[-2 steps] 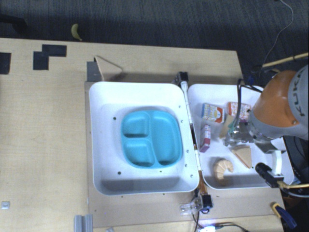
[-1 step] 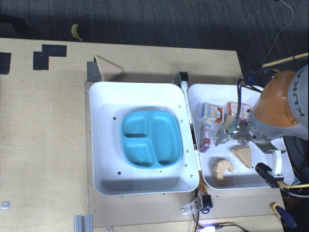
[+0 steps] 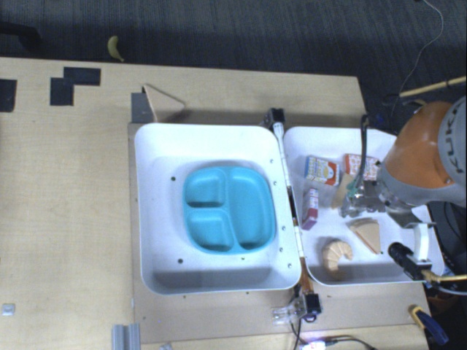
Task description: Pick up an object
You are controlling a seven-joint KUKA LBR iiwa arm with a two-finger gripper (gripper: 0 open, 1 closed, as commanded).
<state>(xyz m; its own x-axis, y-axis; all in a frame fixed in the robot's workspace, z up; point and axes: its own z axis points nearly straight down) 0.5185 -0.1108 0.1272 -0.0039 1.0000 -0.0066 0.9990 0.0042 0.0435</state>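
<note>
A pale wooden table point(image 3: 66, 217) carried two shallow white plastic bins side by side, touching along a shared edge. The left bin point(image 3: 157, 268) held a light blue plastic tray with three compartments point(image 3: 228, 208), lying flat in the middle of its floor. The right bin point(image 3: 321, 141) held all the small loose things. The grey arm with its orange band point(image 3: 419, 155) reached in from the right over this bin, covering its far right part. Its end effector point(image 3: 356, 201) hung low near the bin's centre, and whether it was open or closed, or had hold of anything, could not be told. Just behind it a red and white packet point(image 3: 368, 166) was partly hidden by the arm. A small white carton with orange and green print point(image 3: 322, 170) lay to the left of the packet, near the bin's back. Just in front of the end effector lay a beige wedge-shaped slice point(image 3: 368, 233), pointing toward the front wall. A tan croissant-shaped piece point(image 3: 337, 252) sat beside the wedge, near the front left corner. A slim purple box point(image 3: 311, 206) lay close to the left wall, apart from the end effector.
</note>
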